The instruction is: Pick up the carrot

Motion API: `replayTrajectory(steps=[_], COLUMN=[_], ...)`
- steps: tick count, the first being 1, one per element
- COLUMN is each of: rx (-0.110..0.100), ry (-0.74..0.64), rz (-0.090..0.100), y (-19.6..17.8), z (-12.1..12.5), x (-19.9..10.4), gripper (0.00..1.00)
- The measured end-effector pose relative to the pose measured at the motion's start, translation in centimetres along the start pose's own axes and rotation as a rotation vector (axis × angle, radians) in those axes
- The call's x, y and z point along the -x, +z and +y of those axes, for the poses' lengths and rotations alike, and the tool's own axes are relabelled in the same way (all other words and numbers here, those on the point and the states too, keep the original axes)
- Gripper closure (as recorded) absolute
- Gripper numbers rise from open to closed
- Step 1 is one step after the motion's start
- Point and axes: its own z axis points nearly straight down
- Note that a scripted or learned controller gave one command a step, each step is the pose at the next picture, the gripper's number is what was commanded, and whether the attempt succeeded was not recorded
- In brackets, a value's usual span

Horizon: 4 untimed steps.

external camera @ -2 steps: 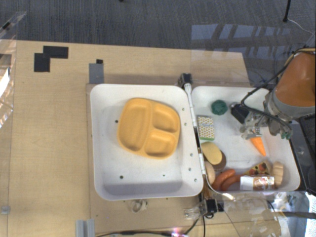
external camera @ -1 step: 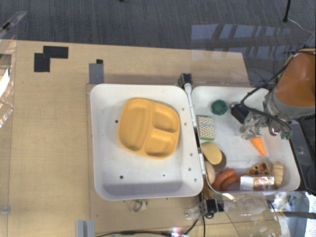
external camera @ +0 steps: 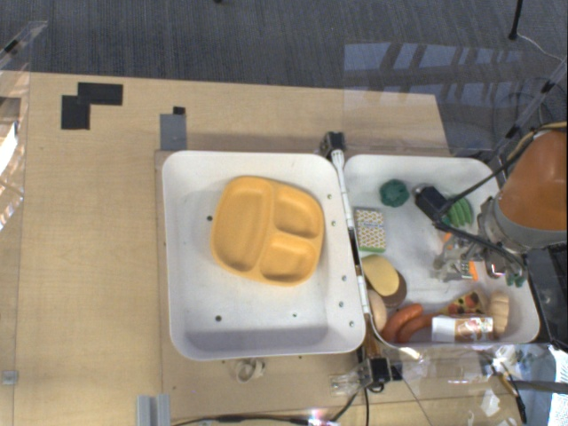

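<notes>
Over the right bin, claw (external camera: 460, 264): hangs low on the bin's right half, at about 3 o'clock from the bin's centre, with the grey arm and its orange band rising off to 2 o'clock.
Claw state: cannot tell whether it is spread or pressed together; nothing can be seen pinched in it.
Carrot (external camera: 404, 321): an orange-red, elongated piece lying flat at the bin's front left corner, between 7 and 8 o'clock from the claw and apart from it, not touched.
Bottle (external camera: 461, 328): lies on its side with a white label, at 6 o'clock from the claw, its left end just beside the carrot.
Tan round piece (external camera: 382, 276): at 9 o'clock from the claw, just beside the carrot at the carrot's 11 o'clock.
Patterned card (external camera: 370, 229): at 10 o'clock from the claw, against the bin's left wall.
Green ridged piece (external camera: 461, 211): at 12 o'clock from the claw.
Dark green lump (external camera: 395, 193): at 11 o'clock, near the back wall.
Right bin (external camera: 417, 165): white and shallow.
Left bin (external camera: 182, 264): at 9 o'clock, well apart from the claw, holding a yellow divided plate (external camera: 266, 229).
</notes>
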Motion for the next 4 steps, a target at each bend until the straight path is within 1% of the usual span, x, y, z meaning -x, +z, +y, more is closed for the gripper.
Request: replayTrajectory(steps=[1, 2, 3, 4], rx=[-0.002, 0.002, 0.001, 0.001], ry=[-0.007, 0.11, 0.113, -0.075], rz=[-0.013, 0.004, 0.007, 0.01], y=[-1.3, -6.3, -6.2, -0.1], z=[0.2, 5.1, 4.9, 0.1], x=[0.5, 2.3, 2.2, 0.0], gripper=[1.0, 1.0, 0.0, 0.0])
